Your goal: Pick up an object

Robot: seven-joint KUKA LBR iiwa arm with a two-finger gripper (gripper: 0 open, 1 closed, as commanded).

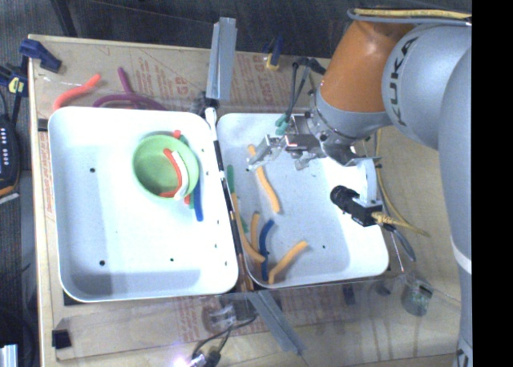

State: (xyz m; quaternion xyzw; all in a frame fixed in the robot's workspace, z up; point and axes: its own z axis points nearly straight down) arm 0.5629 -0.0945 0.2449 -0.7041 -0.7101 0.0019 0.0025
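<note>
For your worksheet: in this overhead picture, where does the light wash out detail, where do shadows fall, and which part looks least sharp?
Camera view: the white floor of the left bin is brightest, nearly washed out; a soft grey shadow lies along its near wall; the right bin reads greyer, shaded near the arm; the gripper looks slightly smeared; the floor behind the bench is dark.

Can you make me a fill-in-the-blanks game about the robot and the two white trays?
1. The green bowl sits in the ____ bin as the camera sees it.
2. The band above the robot's wrist is coloured ____.
3. The gripper hangs over the ____ bin as the camera sees it.
4. The long stick lying just below the gripper is coloured ____.

Missing words: left; orange; right; orange
</note>
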